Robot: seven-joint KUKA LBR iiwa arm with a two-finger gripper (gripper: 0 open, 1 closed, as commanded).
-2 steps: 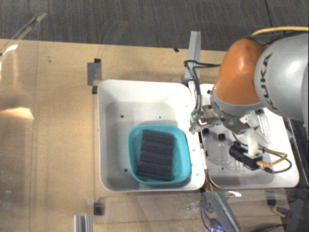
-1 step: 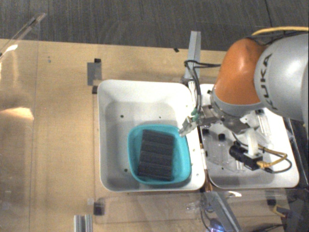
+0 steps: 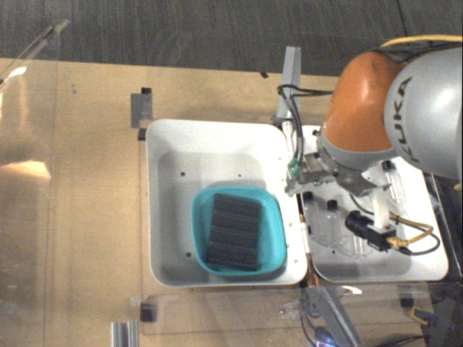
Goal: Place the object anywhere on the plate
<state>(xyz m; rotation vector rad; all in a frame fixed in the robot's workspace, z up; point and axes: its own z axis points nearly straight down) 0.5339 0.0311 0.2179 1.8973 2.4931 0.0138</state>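
Arm: I see the grey KUKA arm reaching in from the right, its orange band sitting above the wrist and hanging over the right bin.

End effector: the end effector is down over the right bin, under the wrist housing. I can make out clear and black parts there, but I cannot tell from my view how the tips stand, spread or pressed together, and I see nothing gripped between them.

Cabling: a black cable with a brass fitting loops out to the right of the wrist, over the right bin's floor.

Left bin: the white left bin lies on the table, touching the right bin along their shared edge.

Plate: a teal plate with rounded corners rests on the floor of the left bin, toward its near right corner.

Object: a dark grey ribbed block lies flat on the teal plate, roughly centred, its long side running from far to near. It is well apart from the end effector, with the bin walls between them.

Right bin: the white right bin is largely covered by the arm; I can see its near and right rim.

Table fittings: a grey upright post stands at the far edge where the two bins meet, and a small dark bracket sits just beyond the left bin's far left corner.
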